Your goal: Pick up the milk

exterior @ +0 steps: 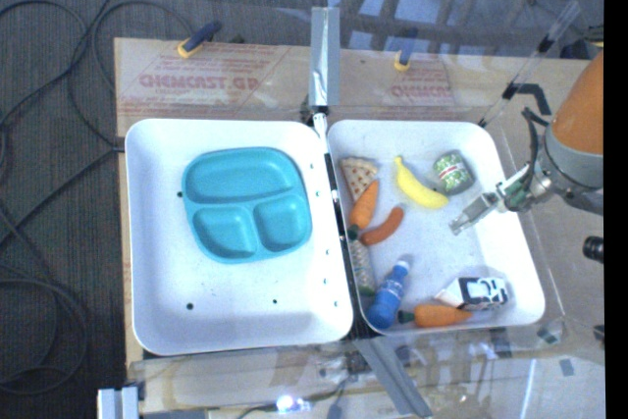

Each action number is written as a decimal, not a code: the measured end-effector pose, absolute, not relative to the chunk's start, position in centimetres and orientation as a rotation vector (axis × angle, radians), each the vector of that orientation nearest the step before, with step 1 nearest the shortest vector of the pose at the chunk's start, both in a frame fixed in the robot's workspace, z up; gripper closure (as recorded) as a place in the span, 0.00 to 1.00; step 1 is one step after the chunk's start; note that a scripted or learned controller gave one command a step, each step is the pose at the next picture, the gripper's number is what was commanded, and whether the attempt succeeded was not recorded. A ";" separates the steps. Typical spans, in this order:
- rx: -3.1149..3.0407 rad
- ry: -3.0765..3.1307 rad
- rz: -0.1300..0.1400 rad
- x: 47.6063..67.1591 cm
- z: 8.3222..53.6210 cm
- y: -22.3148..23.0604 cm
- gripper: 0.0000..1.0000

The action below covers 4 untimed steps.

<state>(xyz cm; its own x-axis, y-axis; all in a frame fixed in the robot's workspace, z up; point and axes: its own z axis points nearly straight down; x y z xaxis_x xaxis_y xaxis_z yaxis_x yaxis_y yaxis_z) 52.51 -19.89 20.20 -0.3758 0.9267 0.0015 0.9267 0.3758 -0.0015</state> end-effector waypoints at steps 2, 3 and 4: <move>-1.781 -2.595 -0.015 49.4 9.7 -21.7 1.00; -1.781 -2.595 -0.015 49.4 9.7 -21.7 0.00; -2.153 -2.292 -0.032 49.5 9.0 -21.0 0.00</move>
